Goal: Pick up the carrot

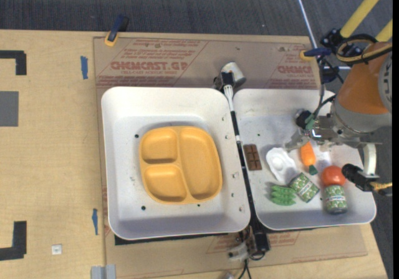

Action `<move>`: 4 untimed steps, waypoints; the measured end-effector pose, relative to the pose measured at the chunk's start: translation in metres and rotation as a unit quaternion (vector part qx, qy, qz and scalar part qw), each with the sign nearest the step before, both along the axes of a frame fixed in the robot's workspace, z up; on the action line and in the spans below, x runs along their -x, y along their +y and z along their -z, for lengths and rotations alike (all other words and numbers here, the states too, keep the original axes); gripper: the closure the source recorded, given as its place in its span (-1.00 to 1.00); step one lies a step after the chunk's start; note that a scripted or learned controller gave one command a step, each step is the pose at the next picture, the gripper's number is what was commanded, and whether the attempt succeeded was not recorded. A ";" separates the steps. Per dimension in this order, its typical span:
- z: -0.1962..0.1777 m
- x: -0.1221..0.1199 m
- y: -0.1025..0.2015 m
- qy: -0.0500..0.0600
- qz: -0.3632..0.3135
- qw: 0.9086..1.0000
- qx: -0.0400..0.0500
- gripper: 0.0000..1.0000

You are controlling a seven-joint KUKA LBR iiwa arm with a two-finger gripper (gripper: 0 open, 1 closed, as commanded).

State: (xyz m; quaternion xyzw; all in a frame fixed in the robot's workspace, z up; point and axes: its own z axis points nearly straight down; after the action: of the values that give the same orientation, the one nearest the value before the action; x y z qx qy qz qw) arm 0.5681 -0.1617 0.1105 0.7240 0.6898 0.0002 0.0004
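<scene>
Carrot (308, 154) lies in the right bin (262, 112), near its right edge, and we see it just under our gripper (310, 137). We cannot tell the gripper's state. A tomato (333, 175) sits just beside the carrot, toward the bin's front right corner.
</scene>
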 end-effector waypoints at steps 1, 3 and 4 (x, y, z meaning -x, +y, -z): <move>-0.010 -0.001 0.000 -0.001 0.000 1.000 0.000 1.00; 0.025 -0.005 0.007 -0.001 -0.178 0.984 0.000 -1.00; 0.023 0.006 -0.026 -0.004 -0.187 0.982 -0.008 -1.00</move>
State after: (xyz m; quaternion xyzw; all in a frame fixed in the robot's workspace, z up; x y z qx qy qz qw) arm 0.5621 -0.1877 0.0874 0.5820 0.8132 0.0087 -0.0021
